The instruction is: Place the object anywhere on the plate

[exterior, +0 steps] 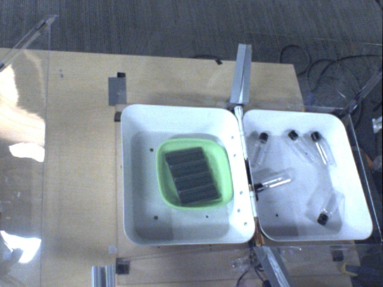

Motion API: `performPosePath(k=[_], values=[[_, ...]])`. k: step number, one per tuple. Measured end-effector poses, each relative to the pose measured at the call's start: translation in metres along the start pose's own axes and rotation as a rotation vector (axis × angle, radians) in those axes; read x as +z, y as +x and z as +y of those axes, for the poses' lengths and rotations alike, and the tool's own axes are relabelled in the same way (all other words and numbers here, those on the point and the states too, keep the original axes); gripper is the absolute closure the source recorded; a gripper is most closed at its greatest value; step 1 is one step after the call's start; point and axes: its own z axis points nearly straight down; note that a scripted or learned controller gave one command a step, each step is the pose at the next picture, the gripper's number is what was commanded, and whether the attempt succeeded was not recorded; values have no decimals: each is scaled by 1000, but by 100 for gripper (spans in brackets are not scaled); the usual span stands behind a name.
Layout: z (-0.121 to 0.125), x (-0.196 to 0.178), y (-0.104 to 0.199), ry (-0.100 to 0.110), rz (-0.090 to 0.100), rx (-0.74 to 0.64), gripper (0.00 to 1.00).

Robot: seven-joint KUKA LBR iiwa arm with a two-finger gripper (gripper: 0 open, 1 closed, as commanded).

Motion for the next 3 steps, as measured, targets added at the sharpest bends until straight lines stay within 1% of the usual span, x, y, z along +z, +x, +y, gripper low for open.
performPosePath(k=[1,3], values=[[0,0,4,1,0,107,0],[1,0,9,1,1,366,0]])
